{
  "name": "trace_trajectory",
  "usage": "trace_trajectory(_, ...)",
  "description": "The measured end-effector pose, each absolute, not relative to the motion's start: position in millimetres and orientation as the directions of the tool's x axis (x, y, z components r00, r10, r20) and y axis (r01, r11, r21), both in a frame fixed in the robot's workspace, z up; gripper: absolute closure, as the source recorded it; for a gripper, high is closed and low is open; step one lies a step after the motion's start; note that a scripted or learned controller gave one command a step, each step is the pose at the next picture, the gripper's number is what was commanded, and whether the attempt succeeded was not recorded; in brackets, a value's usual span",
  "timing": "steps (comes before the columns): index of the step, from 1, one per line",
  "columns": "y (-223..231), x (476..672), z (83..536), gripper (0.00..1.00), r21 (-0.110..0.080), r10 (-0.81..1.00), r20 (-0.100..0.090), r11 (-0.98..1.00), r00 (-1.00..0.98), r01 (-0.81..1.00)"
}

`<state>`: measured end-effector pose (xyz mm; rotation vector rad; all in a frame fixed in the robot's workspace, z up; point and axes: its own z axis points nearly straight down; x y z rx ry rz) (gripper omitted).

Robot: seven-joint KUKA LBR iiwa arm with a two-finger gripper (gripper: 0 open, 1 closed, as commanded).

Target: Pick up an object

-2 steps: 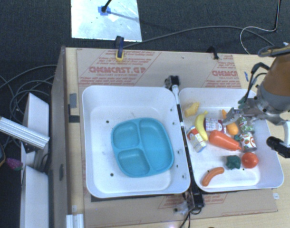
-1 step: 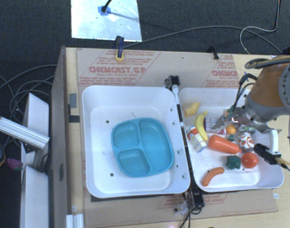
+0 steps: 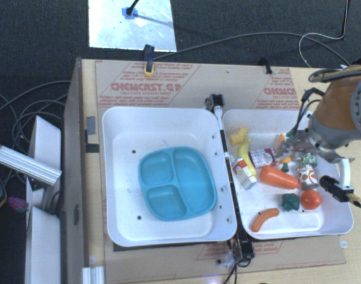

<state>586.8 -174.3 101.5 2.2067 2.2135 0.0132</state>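
Two shallow white bins sit side by side on a bench covered with printed brown board (image 3: pixel 168 78). The left bin (image 3: pixel 124 158) holds one thing, a blue divided plate (image 3: pixel 177 183) with three compartments, lying flat near the bin's middle. The right bin (image 3: pixel 340 218) carries the clutter of small toy foods. The grey arm (image 3: pixel 340 108) with its orange band comes in from the right and reaches down over the upper right part of this bin; the gripper (image 3: pixel 302 148) hangs low among the objects there, and I cannot tell how it is set, since dark parts and cables hide it. Nothing can be seen between them. Below it lies an orange carrot (image 3: pixel 279 178), tilted, with a small printed can (image 3: pixel 306 175) just beside its right end. A yellow banana (image 3: pixel 244 151) stands near the bin's left wall, next to a red-and-white packet (image 3: pixel 245 173). Nearer the front lie an orange sausage (image 3: pixel 264 219), a red tomato (image 3: pixel 310 199) and a small green broccoli piece (image 3: pixel 290 202) just beside the tomato.
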Motion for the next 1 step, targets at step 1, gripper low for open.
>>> trace_trajectory(1,-59.2,584.4,193.8,1.00,0.004,1.000,0.001,0.004,-0.004,1.000)
